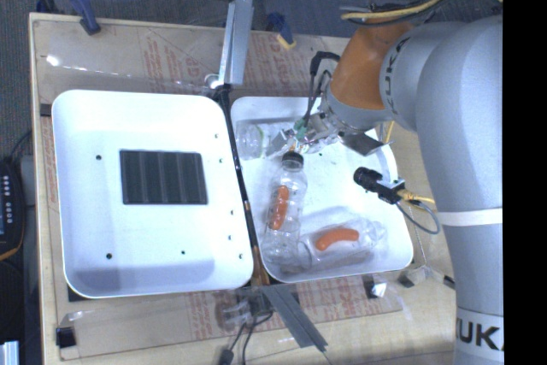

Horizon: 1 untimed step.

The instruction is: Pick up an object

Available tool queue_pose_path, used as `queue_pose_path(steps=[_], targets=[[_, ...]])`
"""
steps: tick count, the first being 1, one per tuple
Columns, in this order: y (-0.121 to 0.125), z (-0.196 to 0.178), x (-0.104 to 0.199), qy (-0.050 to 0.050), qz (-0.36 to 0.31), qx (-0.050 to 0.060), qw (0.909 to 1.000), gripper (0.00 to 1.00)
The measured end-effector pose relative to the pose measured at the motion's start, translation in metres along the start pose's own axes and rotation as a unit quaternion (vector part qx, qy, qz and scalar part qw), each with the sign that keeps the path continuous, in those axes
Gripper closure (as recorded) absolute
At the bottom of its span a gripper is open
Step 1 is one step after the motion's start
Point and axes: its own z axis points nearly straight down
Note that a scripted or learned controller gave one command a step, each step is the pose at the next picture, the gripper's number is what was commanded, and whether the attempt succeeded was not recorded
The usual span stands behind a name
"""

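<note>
The gripper is positioned in the right bin, just above the capped end of a clear bottle lying at the bin's centre. Whether it is spread or closed cannot be told.

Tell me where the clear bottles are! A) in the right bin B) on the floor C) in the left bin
A, both clear bottles lie in the right bin, one upright in the view and one across the near end, below the gripper.
</note>
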Motion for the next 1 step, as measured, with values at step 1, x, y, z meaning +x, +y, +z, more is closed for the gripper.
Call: queue_pose_path(steps=[1], targets=[[0.0002, -0.0129, -0.0034, -0.002, 0.000, 0.000, 1.0000, 1.00]])
